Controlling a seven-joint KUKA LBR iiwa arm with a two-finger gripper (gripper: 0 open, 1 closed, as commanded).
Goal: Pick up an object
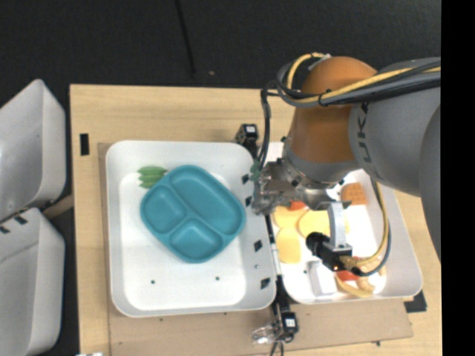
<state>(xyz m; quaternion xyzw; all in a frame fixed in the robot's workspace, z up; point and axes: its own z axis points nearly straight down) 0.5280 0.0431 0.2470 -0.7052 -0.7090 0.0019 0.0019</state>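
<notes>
Orange band [326,87] of arm looms closest to lens, grey wrist below it, over right bin [401,273]. Gripper [286,191] down at right bin's left edge, near divider; whether it grips anything, cannot tell. Yellow pieces [293,232] lie just beneath, orange block [355,193] beside wrist. Left bin [122,273]: teal divided plate [193,212] flat, green piece [152,175] poking out at its upper-left rim.

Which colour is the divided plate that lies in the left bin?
The divided plate is teal blue, seen clearly in the camera view.
</notes>
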